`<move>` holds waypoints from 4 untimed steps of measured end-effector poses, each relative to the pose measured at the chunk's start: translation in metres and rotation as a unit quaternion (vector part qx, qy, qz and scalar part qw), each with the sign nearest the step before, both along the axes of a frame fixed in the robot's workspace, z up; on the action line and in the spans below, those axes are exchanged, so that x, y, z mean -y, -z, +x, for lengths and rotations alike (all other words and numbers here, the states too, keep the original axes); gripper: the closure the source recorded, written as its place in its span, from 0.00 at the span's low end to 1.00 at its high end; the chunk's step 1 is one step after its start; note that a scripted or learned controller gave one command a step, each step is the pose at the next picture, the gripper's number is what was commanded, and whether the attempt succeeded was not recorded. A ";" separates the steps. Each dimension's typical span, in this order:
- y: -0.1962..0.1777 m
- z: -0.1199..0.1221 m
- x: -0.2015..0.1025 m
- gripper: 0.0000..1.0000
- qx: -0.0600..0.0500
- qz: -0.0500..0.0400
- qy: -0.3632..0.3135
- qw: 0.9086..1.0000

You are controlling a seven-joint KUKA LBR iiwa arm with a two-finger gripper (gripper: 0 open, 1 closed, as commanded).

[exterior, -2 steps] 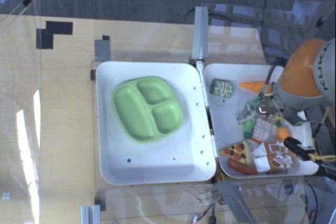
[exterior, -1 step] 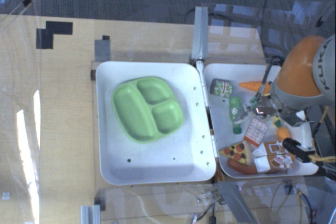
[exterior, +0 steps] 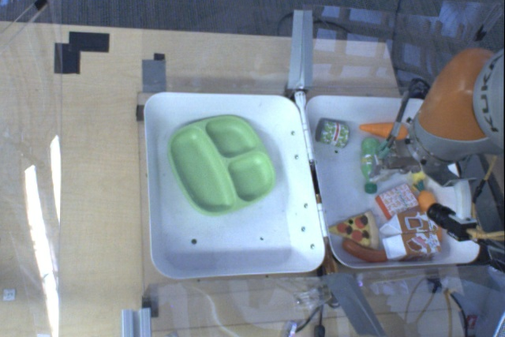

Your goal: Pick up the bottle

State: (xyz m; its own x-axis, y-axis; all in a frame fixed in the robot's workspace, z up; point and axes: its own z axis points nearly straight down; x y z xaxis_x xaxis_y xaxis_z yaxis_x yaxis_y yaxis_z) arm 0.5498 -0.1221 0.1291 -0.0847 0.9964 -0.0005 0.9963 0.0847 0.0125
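My gripper point(exterior: 392, 164) is down in the right bin point(exterior: 345, 113), right up against the bottle point(exterior: 369, 162) — that's the green see-through one lying along the middle of the bin, cap end pointing toward the near edge. Honestly I can't tell how my gripper is set or whether it has the bottle at all; the wrist and that big orange band point(exterior: 456, 97) sit over most of the view there, and what I can see is just a blur of grey metal touching the bottle's right side. The bottle looks like it's resting on the bin floor. Around it: a small can point(exterior: 332, 132) with a green label just up and to the left, a carrot point(exterior: 384, 129) lying beside the top of the bottle, a red and white box point(exterior: 396, 200) just below my gripper, a pizza slice point(exterior: 356, 229) and a hot dog point(exterior: 365, 252) near the front edge, and a brown carton point(exterior: 413, 233) next to those. The left bin point(exterior: 166, 241) has a green tray point(exterior: 222, 162) with three compartments sitting in the middle of it — well apart from where I am.
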 end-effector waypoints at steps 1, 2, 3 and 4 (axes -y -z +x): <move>0.000 0.000 0.000 0.00 0.000 0.000 0.000 1.000; 0.040 0.042 -0.031 0.00 0.000 -0.001 -0.028 1.000; 0.041 0.089 -0.012 0.00 -0.002 -0.001 -0.020 1.000; 0.029 0.090 -0.014 1.00 -0.001 -0.001 -0.024 1.000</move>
